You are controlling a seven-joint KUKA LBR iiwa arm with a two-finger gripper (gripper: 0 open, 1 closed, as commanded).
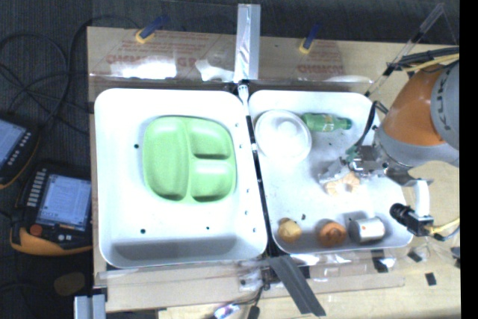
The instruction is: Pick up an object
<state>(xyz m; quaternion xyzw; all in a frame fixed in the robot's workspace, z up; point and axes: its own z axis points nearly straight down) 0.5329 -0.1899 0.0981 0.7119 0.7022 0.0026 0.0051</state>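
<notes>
Camera view: both bins seen from above.
Gripper (357, 160): low in right bin (299, 231), at its 3 o'clock side.
Fingers: spread cannot be told.
Crumpled object (337, 181): just beside the gripper, at its 7 o'clock.

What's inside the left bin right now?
The left bin holds a green divided plate, lying flat with its three compartments bare. Anything under the plate is covered and cannot be seen.
</notes>
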